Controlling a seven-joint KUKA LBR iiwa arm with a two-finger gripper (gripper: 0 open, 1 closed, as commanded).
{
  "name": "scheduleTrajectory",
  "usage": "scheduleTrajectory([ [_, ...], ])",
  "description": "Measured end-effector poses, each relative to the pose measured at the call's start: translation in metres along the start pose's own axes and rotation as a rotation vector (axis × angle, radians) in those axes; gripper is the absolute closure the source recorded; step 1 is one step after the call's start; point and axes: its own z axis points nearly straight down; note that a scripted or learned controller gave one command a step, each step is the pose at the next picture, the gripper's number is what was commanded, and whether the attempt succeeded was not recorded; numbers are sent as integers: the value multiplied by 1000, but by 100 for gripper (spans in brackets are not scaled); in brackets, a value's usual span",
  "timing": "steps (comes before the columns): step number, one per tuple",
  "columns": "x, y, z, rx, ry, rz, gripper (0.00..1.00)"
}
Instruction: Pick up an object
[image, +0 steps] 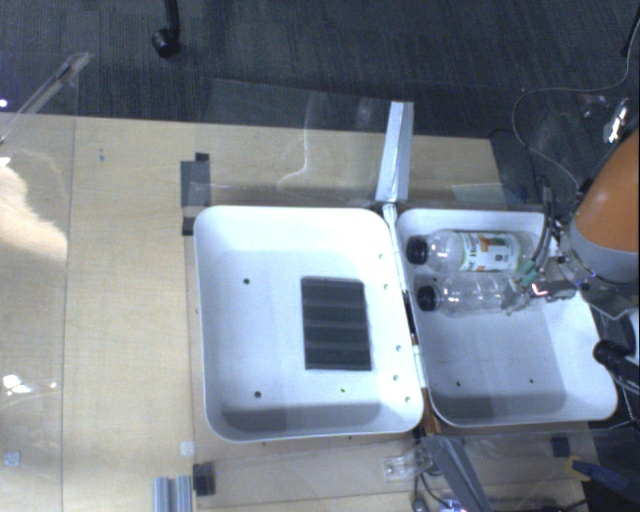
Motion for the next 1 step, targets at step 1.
scheduleTrajectory([
  [1,34,109,-21,3,1,22,100],
])
